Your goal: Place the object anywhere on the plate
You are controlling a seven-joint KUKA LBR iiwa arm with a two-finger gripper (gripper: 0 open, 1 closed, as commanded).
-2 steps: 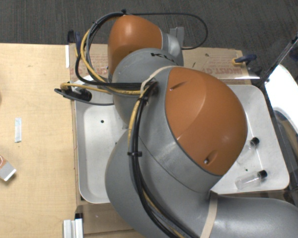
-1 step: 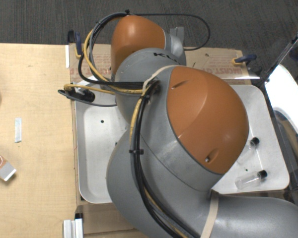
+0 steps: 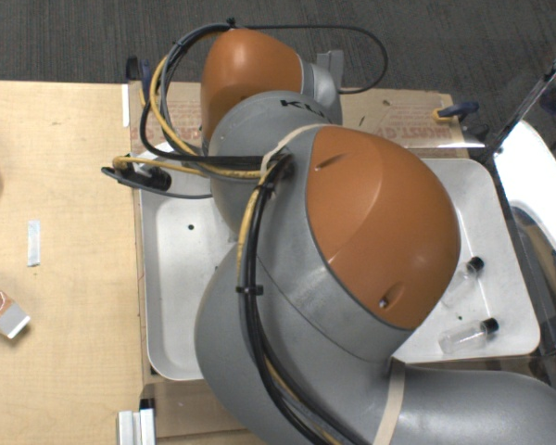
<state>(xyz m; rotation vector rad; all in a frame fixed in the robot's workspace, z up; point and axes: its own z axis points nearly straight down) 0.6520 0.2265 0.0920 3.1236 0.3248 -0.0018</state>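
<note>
Grey and orange arm [image 3: 352, 276] covers most of both white bins [image 3: 171, 286]; claw's state cannot be told.

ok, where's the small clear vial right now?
In the camera view the clear vial lies in the right bin, near its front right corner, just right of the arm's orange joint cover.

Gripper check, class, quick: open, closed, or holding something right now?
Gripper: cannot be told; the arm covers most of the white bins, hiding what lies beneath.
</note>
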